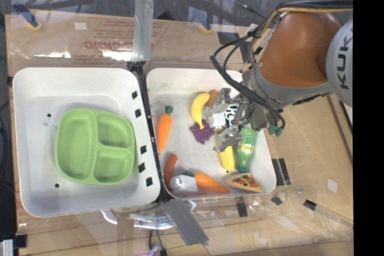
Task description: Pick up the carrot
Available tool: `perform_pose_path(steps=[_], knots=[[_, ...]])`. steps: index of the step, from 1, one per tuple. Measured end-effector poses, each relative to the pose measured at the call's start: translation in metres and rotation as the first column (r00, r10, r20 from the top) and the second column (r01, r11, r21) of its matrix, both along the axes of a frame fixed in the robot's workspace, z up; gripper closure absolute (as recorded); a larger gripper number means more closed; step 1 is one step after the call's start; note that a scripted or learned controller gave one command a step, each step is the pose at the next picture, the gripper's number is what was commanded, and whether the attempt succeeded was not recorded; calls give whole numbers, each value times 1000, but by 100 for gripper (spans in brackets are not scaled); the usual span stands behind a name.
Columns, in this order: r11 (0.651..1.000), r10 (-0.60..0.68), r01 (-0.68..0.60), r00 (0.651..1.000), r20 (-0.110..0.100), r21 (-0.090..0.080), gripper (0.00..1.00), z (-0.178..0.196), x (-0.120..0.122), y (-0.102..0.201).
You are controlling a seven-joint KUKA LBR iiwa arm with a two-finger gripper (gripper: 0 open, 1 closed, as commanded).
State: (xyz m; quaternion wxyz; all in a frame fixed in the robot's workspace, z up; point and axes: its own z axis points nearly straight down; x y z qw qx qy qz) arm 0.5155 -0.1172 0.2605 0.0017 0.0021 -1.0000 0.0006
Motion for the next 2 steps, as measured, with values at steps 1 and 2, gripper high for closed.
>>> perform_pose_path(steps=[1,2], knots=[[994,-114,114,993,23,0,0,-137,-24,2],[995,-104,104,994,21,-1,100,-128,-24,4]])
